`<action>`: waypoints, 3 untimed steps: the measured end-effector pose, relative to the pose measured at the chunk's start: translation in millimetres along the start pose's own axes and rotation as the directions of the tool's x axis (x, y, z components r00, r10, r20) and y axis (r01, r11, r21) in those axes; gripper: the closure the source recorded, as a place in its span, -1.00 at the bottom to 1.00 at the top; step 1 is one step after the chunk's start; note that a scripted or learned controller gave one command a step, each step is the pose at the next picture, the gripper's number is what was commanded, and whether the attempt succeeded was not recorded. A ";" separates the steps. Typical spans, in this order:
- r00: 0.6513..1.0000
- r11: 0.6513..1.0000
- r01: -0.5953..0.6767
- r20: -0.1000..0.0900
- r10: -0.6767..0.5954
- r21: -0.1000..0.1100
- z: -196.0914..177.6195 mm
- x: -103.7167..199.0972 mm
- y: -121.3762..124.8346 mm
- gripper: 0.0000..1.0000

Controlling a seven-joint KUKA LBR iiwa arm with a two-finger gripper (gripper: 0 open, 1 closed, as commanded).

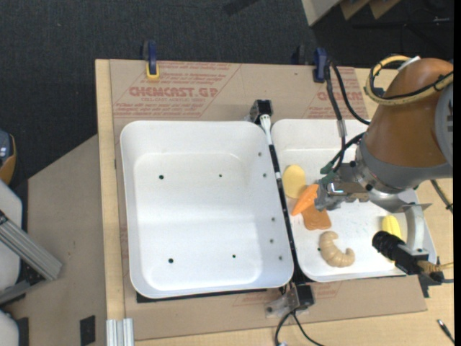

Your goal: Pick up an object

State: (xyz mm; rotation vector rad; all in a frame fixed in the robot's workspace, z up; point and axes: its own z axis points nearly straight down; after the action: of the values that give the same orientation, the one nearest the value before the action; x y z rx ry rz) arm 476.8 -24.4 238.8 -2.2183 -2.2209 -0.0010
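Observation:
The right bin [310,139] holds several things. A pale yellow, lemon-like piece [293,179] lies by the divider. Just below it is an orange carrot-shaped piece [303,200], with an orange-brown chunk [317,219] beside it. A tan croissant [336,250] rests near the front wall. A small yellow piece [390,225] lies at the right. My gripper [328,195] hangs low over the bin's middle, right at the carrot piece's right end and above the orange-brown chunk. The view does not show whether it touches or grips either one.
The left bin [194,207] is the large white one next to it, parted from the right bin by a dark divider rail [277,186]. Blue and yellow clamps [150,58] sit at the board's back edge. The arm's body covers the right bin's right side.

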 end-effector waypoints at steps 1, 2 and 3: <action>1.000 1.000 -0.005 0.005 0.006 -0.008 -39.9 -45.6 2.9 1.00; 1.000 1.000 0.003 0.002 -0.003 -0.024 -214.0 -15.6 3.7 1.00; 1.000 1.000 0.002 0.002 -0.002 -0.010 -250.3 7.6 2.7 1.00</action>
State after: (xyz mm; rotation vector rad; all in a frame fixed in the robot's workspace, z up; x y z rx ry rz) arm 479.9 -17.4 489.1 -2.2225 -2.2287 -0.0094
